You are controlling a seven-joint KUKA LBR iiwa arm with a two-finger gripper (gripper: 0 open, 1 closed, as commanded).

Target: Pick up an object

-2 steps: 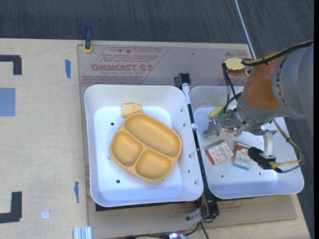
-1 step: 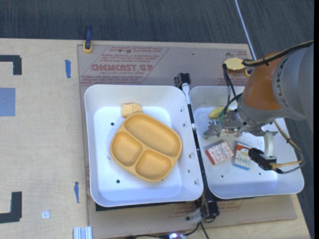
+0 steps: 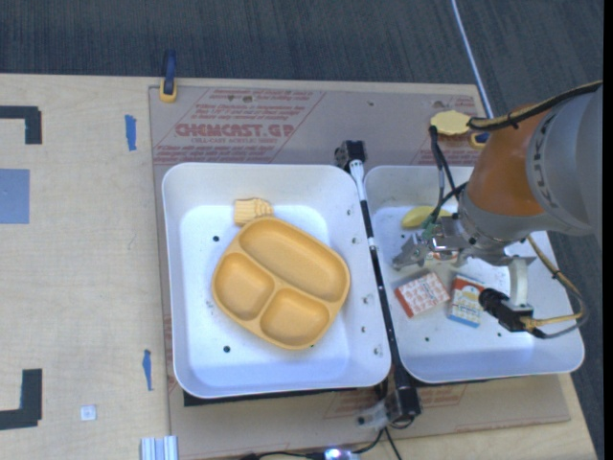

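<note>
The grey arm with the orange band (image 3: 508,175) reaches down into the right-hand shallow white bin (image 3: 556,357), and its metal claw (image 3: 428,247) sits low near that bin's left wall. Whether the claw is apart or together cannot be told at this angle and size; nothing is visibly clamped in it. Directly below the claw lies a small flat red-and-white card packet (image 3: 421,293), close to the claw tip but with contact unclear. Beside that, further right, lies a smaller blue, white and red packet (image 3: 466,305). Just above the claw a yellow rounded object (image 3: 418,218) is partly hidden by cables. Well to the claw's left, in the left-hand white bin (image 3: 182,257), rests a yellow-orange three-compartment plastic plate (image 3: 280,283), with a small tan brush-like piece (image 3: 253,209) touching its upper edge. Both bins stand on the table (image 3: 77,257).
</note>
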